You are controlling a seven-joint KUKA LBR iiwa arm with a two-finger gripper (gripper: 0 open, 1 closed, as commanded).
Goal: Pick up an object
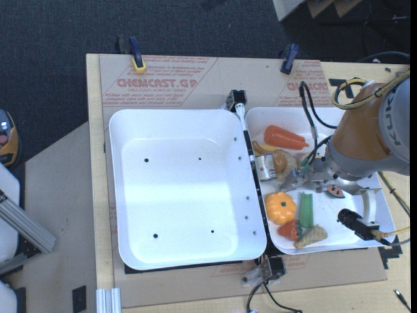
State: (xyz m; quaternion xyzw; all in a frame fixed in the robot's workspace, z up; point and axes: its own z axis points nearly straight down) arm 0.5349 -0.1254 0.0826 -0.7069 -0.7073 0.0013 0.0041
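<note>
The grey two-finger gripper [311, 173] hangs low over the right shallow white bin [384, 217]; how it stands I cannot tell. Just beside it lie a green stick [305, 208], a small orange plastic pumpkin [281, 207] and a beige lump [281, 162]; a long orange-red carrot [285, 137] lies farther back. The left white bin [130, 175] adjoins.

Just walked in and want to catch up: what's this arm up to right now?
The arm's gripper is down in the right bin, among a pile of toy food: an orange carrot, a small orange pumpkin and a green piece. Nothing looks lifted yet. The left bin sits alongside.
</note>
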